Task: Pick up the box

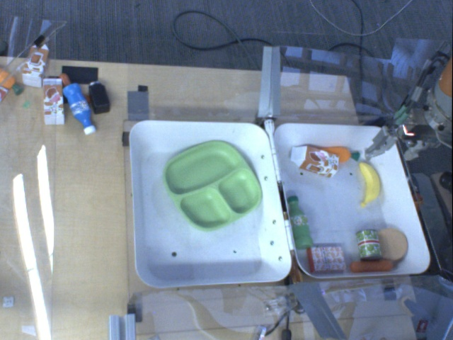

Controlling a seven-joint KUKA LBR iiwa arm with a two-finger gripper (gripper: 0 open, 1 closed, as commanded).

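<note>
The box [318, 161], a small white and orange carton, lies on its side at the back left of the right bin [417, 222]. An orange piece [341, 151] touches its right end. My gripper [379, 144] hangs over the bin's back right corner, to the right of the box and just above the top of a yellow banana [369, 183]. Nothing shows in its grasp. The arm's wrist enters from the right edge of the camera view.
The right bin also holds a green bottle [299, 222] along the left wall, and a red packet [327, 258], a small can [368, 244], a round brown item [393, 243] and a red sausage [371, 265] at the front. A green divided plate [212, 184] sits in the left bin [148, 253].
</note>
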